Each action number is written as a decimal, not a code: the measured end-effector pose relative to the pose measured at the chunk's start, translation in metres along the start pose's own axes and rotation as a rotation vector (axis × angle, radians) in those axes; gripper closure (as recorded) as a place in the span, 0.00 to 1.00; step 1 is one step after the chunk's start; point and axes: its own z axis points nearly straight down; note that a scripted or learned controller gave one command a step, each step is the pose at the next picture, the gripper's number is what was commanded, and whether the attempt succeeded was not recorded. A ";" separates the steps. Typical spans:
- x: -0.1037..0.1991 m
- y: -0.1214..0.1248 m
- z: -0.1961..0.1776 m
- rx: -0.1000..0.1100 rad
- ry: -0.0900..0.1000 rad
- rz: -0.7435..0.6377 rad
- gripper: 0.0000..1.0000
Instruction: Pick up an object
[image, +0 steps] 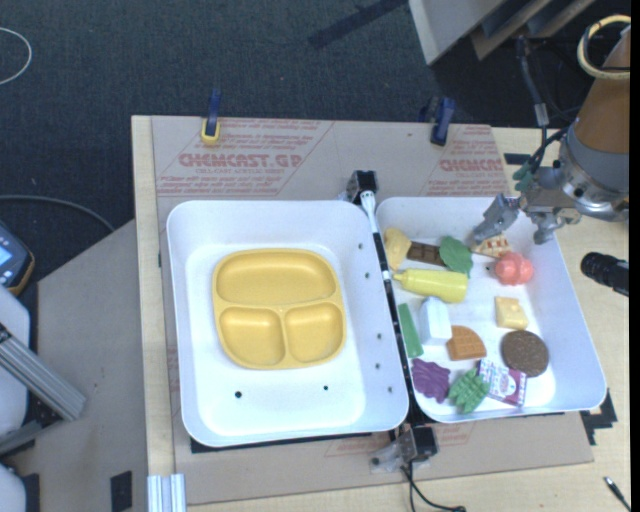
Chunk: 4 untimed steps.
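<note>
Gripper (518, 222) spread open, holding nothing, poised over right bin (585, 345) beside pink toy (514, 268), presumably choosing among 1 crowded pile.

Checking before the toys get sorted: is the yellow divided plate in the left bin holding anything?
Empty. All three compartments of the yellow plate show bare yellow surface; the toys lie in the right bin.
</note>
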 end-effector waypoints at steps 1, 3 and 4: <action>0.000 0.002 -0.008 -0.014 -0.002 -0.002 0.00; 0.009 -0.006 0.084 -0.008 0.000 -0.002 0.00; 0.008 0.003 0.140 -0.018 0.003 -0.001 0.00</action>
